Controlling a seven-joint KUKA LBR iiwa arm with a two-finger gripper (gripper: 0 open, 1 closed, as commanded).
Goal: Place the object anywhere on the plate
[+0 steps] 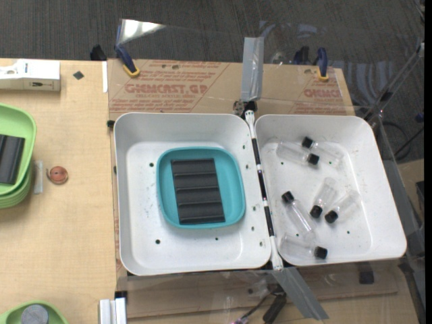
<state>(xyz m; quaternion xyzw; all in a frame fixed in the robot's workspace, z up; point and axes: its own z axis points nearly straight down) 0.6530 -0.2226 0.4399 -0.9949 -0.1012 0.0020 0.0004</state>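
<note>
Vials [304, 208] with black caps lie scattered across the right bin [378, 181], clear tubes pointing every way; one near the bin's front edge [302, 243] runs roughly left to right, another by its back-left corner [297, 154] lies likewise. Whether the gripper is released or clenched cannot be told, and no vial is seen lifted. The teal plate [233, 181] sits in the middle of the left bin [135, 201], a black ribbed insert [197, 190] on it. The turning relation: the plate lies to the left of every vial, across the shared wall between the bins, so any carry probably runs leftward over that wall.
</note>
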